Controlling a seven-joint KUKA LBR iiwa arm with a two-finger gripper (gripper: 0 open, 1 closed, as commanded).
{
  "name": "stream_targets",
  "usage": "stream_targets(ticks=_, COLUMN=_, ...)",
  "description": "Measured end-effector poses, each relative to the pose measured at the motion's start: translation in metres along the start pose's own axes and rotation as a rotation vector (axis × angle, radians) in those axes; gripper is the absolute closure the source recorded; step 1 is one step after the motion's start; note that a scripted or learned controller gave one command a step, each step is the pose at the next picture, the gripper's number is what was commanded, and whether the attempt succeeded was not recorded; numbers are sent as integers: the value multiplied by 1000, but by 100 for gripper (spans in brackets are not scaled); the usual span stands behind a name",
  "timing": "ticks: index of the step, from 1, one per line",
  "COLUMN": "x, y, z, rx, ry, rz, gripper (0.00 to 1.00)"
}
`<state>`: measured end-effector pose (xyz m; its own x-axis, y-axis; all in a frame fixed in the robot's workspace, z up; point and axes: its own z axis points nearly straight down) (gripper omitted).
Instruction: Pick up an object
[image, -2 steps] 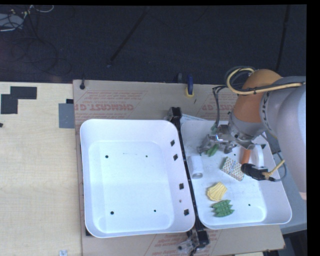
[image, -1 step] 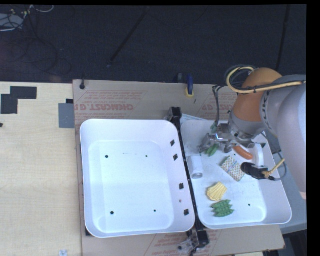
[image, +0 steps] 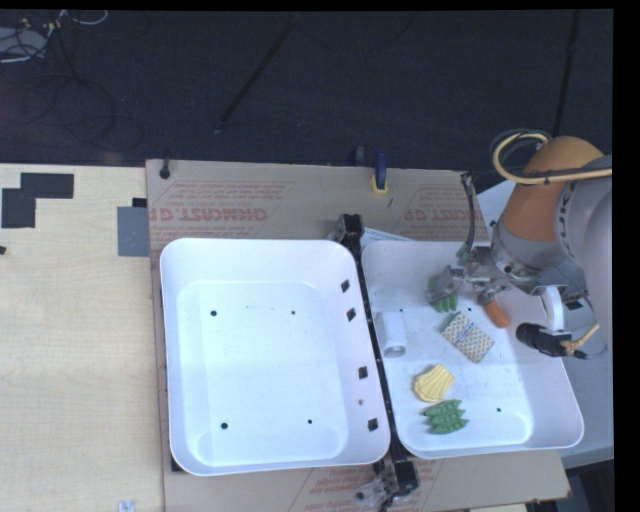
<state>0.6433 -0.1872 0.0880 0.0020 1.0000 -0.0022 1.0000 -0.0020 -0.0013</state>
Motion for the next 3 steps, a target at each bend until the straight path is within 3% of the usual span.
stream_targets(ticks=1, x=1, y=0, z=-10, rx=1, ry=2, rz=-2, gripper=100)
stream_targets(ticks=2, x=59, y=-96, z=0, rx=4, ry=5, rz=-1, gripper=100)
stream_targets(ticks=3, x=148, y=-113, z=-105, rx=-6, ry=6, rz=-11, gripper=100)
